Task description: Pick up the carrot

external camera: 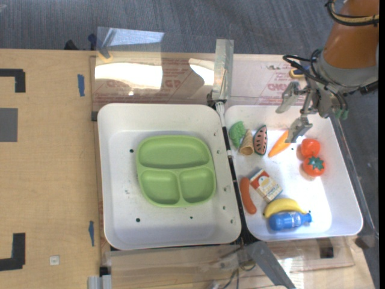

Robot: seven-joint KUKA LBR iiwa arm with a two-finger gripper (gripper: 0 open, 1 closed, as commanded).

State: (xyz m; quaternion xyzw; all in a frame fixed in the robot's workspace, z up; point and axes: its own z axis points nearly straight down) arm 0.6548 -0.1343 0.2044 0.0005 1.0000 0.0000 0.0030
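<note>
Beside the carrot (278,143), pincer (299,129) hovers.

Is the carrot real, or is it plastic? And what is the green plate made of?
The carrot looks like a toy, probably plastic: smooth, evenly orange, no roots or dirt. The green plate also looks like molded plastic, matte, one flat colour with rounded compartments. The picture is too small to be sure of either.

Shot from one fixed camera above the bench (48,161), looking down at a slant. Far enough back to take in both bins, left bin (114,179) and right bin (343,203), side by side, with floor along the top. Arm (355,29) entered from the right, at upper corner.
</note>
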